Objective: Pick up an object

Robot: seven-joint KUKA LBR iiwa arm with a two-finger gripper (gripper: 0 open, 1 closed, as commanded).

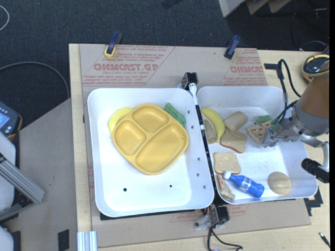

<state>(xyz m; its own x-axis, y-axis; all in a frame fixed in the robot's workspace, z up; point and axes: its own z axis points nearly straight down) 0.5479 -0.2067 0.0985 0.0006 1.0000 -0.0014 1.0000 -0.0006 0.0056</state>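
Nearest the camera, in the right bin (293,95), lies a small blue bottle (246,184) with a white cap, its long axis running left to right; just beside it sits a round beige bun (279,182). Bread slices (227,162) look flat and matte; a yellow banana (214,120) curves by the left wall. The gripper (272,137) hangs above a pizza slice (258,129), which lies just left of it; whether its fingers are apart or closed I cannot tell. A glossy yellow tray (151,138) fills the left bin (104,156).
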